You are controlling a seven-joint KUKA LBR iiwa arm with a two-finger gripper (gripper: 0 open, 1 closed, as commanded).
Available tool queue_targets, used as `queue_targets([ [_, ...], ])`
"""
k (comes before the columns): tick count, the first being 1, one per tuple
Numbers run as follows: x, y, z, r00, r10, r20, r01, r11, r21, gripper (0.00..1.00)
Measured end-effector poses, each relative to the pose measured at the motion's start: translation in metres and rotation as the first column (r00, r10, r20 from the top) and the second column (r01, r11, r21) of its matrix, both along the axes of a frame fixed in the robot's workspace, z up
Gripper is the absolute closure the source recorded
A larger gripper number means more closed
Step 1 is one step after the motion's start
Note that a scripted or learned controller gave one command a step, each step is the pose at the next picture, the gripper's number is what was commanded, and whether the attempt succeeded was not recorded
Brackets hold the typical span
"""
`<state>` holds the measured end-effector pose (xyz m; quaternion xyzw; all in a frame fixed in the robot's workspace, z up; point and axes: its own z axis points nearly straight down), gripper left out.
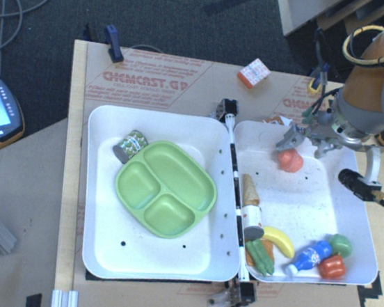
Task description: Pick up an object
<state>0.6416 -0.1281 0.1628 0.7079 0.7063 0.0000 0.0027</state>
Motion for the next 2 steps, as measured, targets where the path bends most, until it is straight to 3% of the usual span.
queue_targets([
  [1, 0.015, -0.006, -0.084, 1.0, 0.003, -0.011, -0.003, 1.0, 0.005, 0.0],
  [2, 0.017, -0.005, -0.067, 1.0, 0.005, -0.002, -0.005, 1.0, 0.002, 1.0],
])
